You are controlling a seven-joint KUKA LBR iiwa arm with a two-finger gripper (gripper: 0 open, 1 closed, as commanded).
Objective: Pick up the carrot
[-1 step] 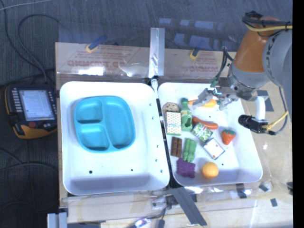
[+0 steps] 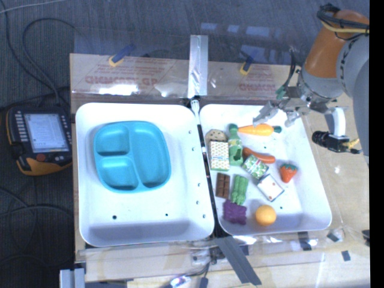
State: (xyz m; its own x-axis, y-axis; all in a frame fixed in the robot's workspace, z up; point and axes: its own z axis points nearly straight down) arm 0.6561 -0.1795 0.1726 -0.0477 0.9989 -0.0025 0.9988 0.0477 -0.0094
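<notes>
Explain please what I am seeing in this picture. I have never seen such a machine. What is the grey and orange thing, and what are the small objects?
The camera looks down at a slant on a bench with two shallow white bins. The grey and orange thing is a robot arm, reaching in from the right. Its gripper hangs at the far edge of the right bin, near a carrot lying there. Nothing is held. That bin also contains toy food: a strawberry, an orange, a chocolate bar and small boxes. The left bin holds a blue divided plate.
</notes>
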